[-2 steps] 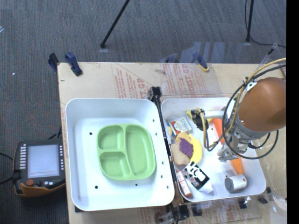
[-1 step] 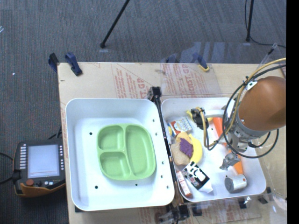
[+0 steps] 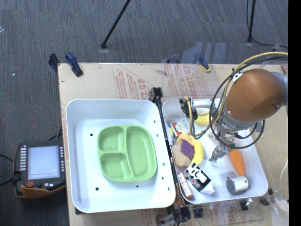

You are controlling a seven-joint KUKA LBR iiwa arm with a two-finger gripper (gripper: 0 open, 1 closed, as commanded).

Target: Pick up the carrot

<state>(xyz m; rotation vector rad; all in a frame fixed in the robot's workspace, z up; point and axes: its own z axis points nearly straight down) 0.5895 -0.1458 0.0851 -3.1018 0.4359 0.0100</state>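
So, here's how it looked at that moment.
Carrot [image 3: 237, 162]: smooth orange cone, matte like a plastic toy, lay in the right bin [image 3: 257, 161] with its fat end up toward the arm and its tip pointing down at a small grey cylinder [image 3: 237, 184].
Gripper [image 3: 218, 153]: pale metal, hung just left of the carrot's top end; nothing sat between its fingers, and I honestly couldn't tell how wide they were.
Arm [image 3: 254, 95]: a big glossy orange-brown dome over a grey wrist, looped with yellow and black cables.
Right bin clutter: a yellow banana shape [image 3: 202, 118], a tan rounded lump with a purple patch [image 3: 185, 149], a black-and-white carton [image 3: 197, 178].
Left bin [image 3: 77, 173]: shallow white plastic, rounded corners, held a pale green three-compartment tray [image 3: 127, 153].
Bench [image 3: 117, 79]: a flat cardboard-brown top with red print, blue clamps on its far edge.
Floor: dark ribbed carpet, with a handheld screen unit [image 3: 40, 166] to the left.
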